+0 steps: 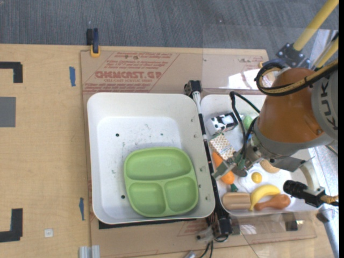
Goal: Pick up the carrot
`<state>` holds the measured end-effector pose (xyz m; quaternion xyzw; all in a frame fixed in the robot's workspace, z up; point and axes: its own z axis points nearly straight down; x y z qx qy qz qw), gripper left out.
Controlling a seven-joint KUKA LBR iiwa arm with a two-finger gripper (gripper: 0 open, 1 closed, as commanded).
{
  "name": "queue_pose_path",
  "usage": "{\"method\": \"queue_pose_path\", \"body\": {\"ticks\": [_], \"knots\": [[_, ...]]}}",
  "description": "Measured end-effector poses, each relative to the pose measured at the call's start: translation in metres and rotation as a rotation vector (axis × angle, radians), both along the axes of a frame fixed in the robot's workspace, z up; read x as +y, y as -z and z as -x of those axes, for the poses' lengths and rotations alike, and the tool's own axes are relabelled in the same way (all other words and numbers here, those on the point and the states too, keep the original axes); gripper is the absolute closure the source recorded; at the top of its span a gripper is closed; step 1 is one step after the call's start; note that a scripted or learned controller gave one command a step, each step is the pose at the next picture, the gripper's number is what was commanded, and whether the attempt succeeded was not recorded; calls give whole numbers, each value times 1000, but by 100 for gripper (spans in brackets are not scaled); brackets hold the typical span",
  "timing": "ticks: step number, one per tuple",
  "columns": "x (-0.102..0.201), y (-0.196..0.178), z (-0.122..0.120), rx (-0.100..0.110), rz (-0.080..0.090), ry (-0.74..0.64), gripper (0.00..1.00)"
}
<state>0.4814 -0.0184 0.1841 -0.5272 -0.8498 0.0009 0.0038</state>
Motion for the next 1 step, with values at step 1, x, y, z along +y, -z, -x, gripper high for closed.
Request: {"method": "queue_pose_path", "body": {"ticks": [1], "knots": [[0,0,0,0,0,0,0]]}}
